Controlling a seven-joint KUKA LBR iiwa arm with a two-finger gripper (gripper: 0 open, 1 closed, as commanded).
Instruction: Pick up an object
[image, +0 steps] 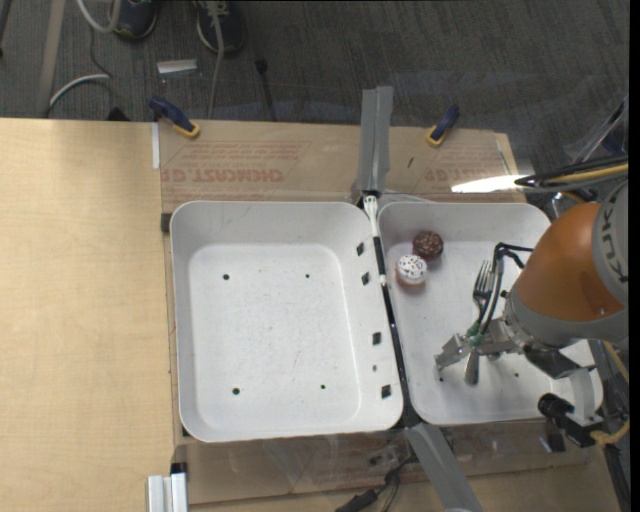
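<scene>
The hand (458, 358) stands low over the right bin (440, 400), its two fingers (447, 352) spread apart and grasping nothing; no object lies between them. Directly beside the hand, on its far side, lies a fork (484, 290), tines pointing away from the hand toward the back of the bin and the handle running down toward the wrist, its lower end covered by the arm (565, 270). Whether the fork touches the hand cannot be told. Farther out, beyond the fingers and toward the divider, sit two small balls touching each other: a white dotted ball (411, 268) nearer the hand and a dark reddish ball (428, 244) behind it. Past the divider is the left bin (190, 300), well apart from the hand; both bins rest on the counter (80, 300). Judgement: the fork is the closest candidate. It looks stiff, light, thin and probably slick, and it lies flat on the bin floor, so the fingers would have to close across the narrow handle from both sides with little height to catch. The balls appear light and liable to roll; either would need a grip across its widest part, and their contact makes a clean approach harder.
</scene>
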